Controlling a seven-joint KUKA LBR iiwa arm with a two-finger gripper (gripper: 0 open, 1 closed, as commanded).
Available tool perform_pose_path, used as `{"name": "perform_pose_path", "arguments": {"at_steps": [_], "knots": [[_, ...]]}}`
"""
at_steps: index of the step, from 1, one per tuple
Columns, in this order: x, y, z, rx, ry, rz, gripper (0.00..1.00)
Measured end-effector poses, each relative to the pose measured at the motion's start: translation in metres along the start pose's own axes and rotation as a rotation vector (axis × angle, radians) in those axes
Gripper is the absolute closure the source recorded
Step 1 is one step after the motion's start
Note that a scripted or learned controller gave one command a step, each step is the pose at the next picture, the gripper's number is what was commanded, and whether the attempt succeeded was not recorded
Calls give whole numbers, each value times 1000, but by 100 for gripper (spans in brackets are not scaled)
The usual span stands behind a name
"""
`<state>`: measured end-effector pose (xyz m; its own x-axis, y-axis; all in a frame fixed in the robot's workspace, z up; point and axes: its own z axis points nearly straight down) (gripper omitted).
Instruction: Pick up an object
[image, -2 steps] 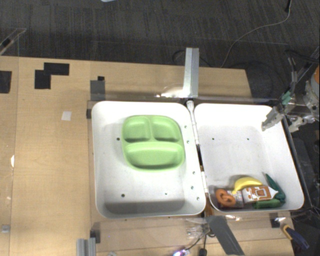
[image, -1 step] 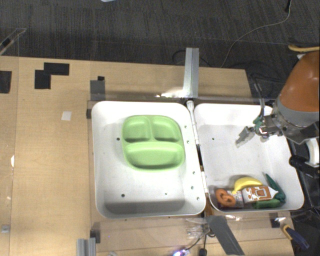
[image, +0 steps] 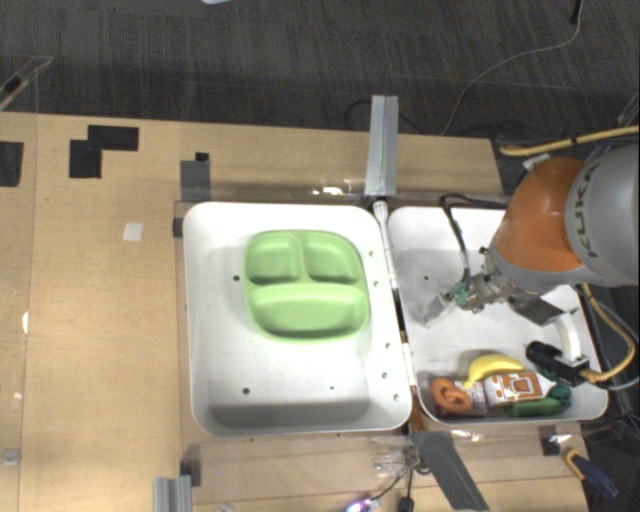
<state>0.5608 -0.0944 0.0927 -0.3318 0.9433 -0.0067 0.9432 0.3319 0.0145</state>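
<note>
My gripper (image: 436, 304) hangs low over the middle of the right bin (image: 430, 245), reaching in from the right below the orange band (image: 535, 225) of the arm. Nothing shows in it. A small pile lies along that bin's front edge: a yellow banana (image: 495, 367), an orange piece (image: 450, 396), a brown and white box (image: 506, 388) and a green item (image: 546, 404). The pile sits apart from the gripper, below and to its right.
The left bin (image: 215, 330) holds a green divided plate (image: 305, 283). A metal post (image: 382, 145) stands behind the wall between the bins. Black cabling (image: 550, 358) trails over the right bin's right side. Wooden bench top surrounds both bins.
</note>
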Motion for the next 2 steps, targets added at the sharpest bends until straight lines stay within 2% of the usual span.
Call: {"name": "perform_pose_path", "arguments": {"at_steps": [1, 2], "knots": [[1, 3, -12, -6, 3, -2, 100], [4, -50, -13, 13, 5, 264, 100]]}}
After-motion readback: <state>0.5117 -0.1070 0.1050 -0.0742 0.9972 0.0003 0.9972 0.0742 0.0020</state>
